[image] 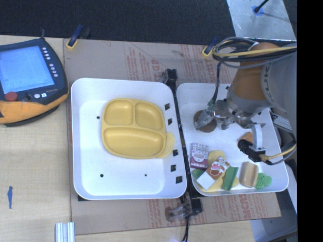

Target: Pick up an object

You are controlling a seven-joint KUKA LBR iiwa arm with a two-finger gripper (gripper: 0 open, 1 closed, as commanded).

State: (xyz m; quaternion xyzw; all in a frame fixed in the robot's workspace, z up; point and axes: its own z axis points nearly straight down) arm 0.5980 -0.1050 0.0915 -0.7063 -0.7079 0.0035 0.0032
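Your gripper [206, 120] hovers in the right bin [187, 135], jaw state unclear; that small carton [199, 155] looks light, stiff; pinch its flat sides

A divided tray [134, 128] lies in the left bin [86, 135]; small toys [222, 171] crowd the right bin's [187, 105] front edge, claw [206, 120] above its rear.

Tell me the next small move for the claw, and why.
Probably shift it toward the near end of the right bin before descending: the claw sits over bare floor at the far end, while the toy food pile lies clustered along the near wall.
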